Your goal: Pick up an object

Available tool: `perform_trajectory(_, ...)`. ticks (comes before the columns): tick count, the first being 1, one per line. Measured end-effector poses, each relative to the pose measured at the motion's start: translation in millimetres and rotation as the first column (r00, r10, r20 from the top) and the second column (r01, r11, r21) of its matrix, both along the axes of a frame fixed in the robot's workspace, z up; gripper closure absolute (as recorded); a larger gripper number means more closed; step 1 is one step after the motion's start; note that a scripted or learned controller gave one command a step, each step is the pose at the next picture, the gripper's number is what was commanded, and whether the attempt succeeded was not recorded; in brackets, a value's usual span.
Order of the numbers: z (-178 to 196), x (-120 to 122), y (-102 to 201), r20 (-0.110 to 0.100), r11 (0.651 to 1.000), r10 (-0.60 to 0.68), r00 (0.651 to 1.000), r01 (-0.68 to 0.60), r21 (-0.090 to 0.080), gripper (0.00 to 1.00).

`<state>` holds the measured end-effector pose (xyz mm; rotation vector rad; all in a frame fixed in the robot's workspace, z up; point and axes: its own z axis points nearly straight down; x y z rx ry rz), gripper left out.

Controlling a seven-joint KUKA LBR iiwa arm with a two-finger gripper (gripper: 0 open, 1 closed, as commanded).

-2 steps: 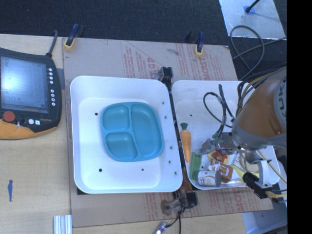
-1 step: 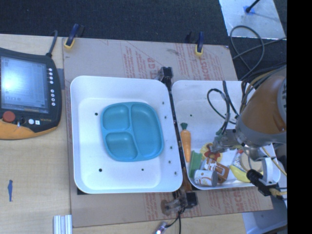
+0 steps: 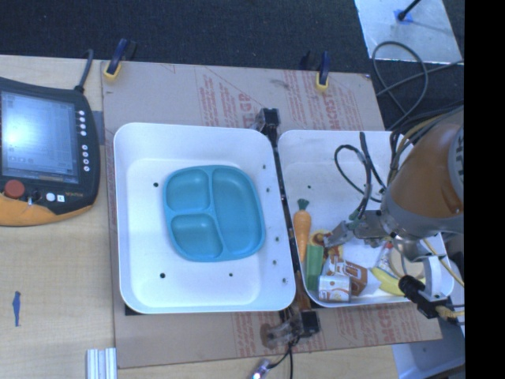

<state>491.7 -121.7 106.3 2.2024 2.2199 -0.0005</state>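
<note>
The right bin [image 3: 331,164] holds a pile of small toy foods at its front left. An orange carrot [image 3: 302,223] lies along the bin's left wall, with a green item [image 3: 315,263] just below it. A brown-and-white carton [image 3: 345,279] and a yellow banana-like piece [image 3: 387,281] lie near the front rim. My gripper [image 3: 341,234] hangs low over this pile, just right of the carrot and above the carton. The orange-banded wrist [image 3: 426,180] covers the bin's right half.
The left bin [image 3: 142,212] carries a blue divided plate [image 3: 213,212]. A teach pendant [image 3: 43,152] lies on the bench at far left. Black cables [image 3: 359,168] loop over the back of the right bin. Clamps [image 3: 323,69] grip the cardboard's far edge.
</note>
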Motion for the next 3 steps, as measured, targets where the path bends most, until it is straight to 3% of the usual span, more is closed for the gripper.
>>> perform_trajectory(1,10,0,0,-0.001,1.0,0.004,1.0,-0.004,-0.001,1.0)
perform_trajectory(2,10,0,0,-0.001,1.0,0.005,1.0,-0.005,-0.001,0.0)
perform_trajectory(3,-14,45,2,-0.01,1.0,-0.001,1.0,0.001,0.008,0.0)
